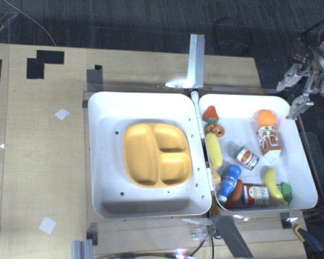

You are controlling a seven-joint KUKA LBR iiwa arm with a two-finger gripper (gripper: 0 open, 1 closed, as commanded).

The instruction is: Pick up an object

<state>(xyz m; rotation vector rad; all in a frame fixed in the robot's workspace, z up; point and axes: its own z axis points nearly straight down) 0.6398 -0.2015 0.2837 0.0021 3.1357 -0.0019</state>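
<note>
We see nothing lifted yet: the two-finger gripper hangs with its fingers apart over the top right corner of the right white bin, holding nothing. The nearest candidate, a small round orange ball, lies just below it in that bin, smooth and free of its neighbours.

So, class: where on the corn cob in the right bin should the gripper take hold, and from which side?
Probably the middle of the corn cob, from straight above, closing across its narrow width. It lies flat and lengthwise beside the bin wall, so the wall side is tight.
</note>
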